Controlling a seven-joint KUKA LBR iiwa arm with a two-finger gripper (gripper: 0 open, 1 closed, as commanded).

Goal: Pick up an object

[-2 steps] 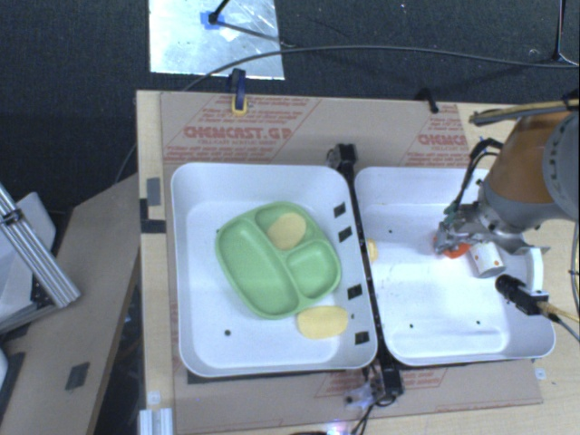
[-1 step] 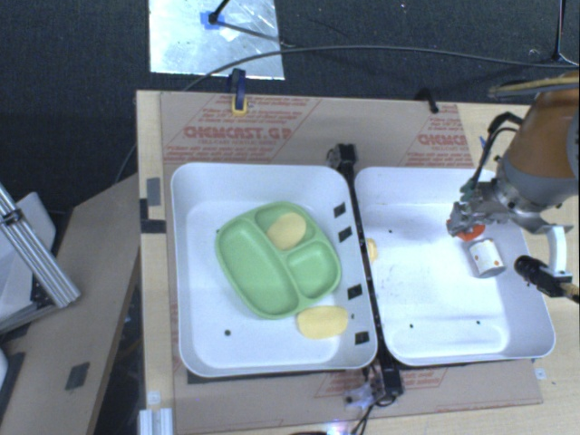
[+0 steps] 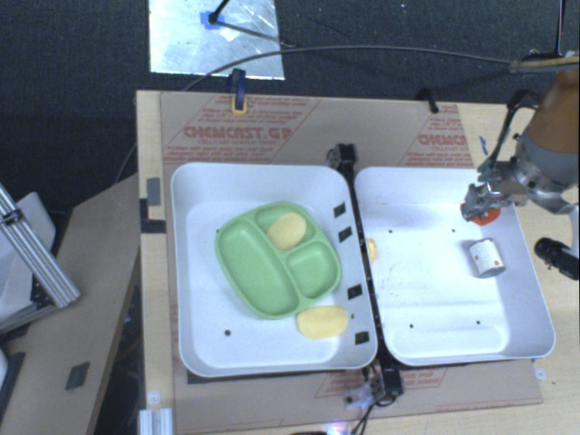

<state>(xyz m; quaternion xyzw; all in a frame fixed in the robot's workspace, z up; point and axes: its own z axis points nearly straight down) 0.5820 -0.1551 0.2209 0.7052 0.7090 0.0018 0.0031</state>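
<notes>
My gripper (image 3: 480, 208) hangs over the far right part of the right bin (image 3: 426, 333). A small orange-red thing (image 3: 490, 215) shows right at its tip; whether it is held cannot be made out. A short white cylinder (image 3: 487, 257) lies on the bin floor just in front of the gripper, apart from it. In the left bin (image 3: 199, 333) sits a green divided plate (image 3: 258, 275) with a yellow piece (image 3: 288, 230) in its far compartment. Another yellow piece (image 3: 323, 322) lies on the bin floor by the plate's near edge.
A small yellow bit (image 3: 371, 249) rests at the divider between the two bins. Black clips (image 3: 347, 234) line that divider. The bins stand on a cardboard sheet (image 3: 272, 125). A foil-like square (image 3: 215, 24) lies beyond the bench.
</notes>
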